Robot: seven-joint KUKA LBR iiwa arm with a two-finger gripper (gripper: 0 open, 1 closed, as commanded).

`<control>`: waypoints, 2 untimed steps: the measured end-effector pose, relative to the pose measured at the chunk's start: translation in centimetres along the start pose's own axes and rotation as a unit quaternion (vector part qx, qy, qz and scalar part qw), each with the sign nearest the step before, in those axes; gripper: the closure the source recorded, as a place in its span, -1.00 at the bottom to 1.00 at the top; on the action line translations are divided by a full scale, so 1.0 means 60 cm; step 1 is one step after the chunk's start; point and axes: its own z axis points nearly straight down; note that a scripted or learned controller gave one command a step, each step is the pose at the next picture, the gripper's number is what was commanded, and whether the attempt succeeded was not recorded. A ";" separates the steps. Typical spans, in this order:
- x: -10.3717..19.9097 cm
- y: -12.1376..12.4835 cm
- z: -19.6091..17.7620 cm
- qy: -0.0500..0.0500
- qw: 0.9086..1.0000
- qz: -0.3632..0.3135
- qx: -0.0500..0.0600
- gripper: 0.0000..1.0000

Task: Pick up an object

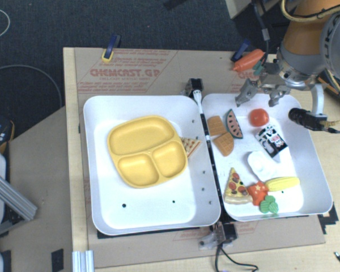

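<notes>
Two white bins are seen side by side on the desk (pixel 158 61): the left bin (pixel 102 203) carries a yellow divided plate (pixel 147 150) with a waffle piece (pixel 190 145) at its right edge. The right bin (pixel 311 169) holds a watermelon slice (pixel 234 123), a tomato (pixel 259 117), a pizza slice (pixel 235 187) and a corn cob (pixel 282 182). The gripper (pixel 262 96) is seen above the far end of the right bin, its fingers spread apart with nothing between them.

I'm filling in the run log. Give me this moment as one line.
arm: above right bin's far edge | gripper: open, holding nothing | nearest: toy tomato, watermelon slice | left bin: yellow divided plate
</notes>
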 end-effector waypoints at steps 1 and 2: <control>0.000 0.005 -0.014 -0.001 1.000 -0.001 -0.007 -1.00; -0.006 0.017 0.080 -0.001 1.000 -0.001 -0.004 -1.00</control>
